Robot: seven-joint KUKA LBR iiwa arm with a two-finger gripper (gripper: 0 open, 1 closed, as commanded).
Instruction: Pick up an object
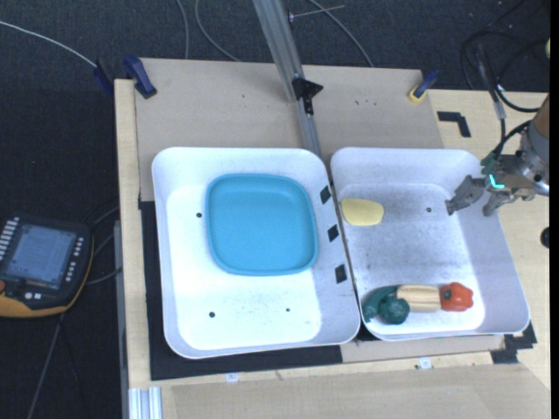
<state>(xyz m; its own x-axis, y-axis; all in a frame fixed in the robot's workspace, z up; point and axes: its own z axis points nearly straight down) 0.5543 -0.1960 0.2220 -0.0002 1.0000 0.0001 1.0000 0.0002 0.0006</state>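
Nearest you, green, tan and red objects [417,301] crowd the right bin's [489,234] front wall — awkward. Yellow object [362,212] lies alone, easier. Gripper [476,197] hovers — fingers spread, empty.

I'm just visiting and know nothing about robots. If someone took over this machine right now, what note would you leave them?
Gripper: fingers open, holding nothing, over the right bin's upper right corner.
Right bin: yellow piece at upper left; green piece, tan piece and red piece in a row along the near edge.
Left bin: blue tray.
Done: nothing picked.
Left: pick one object.
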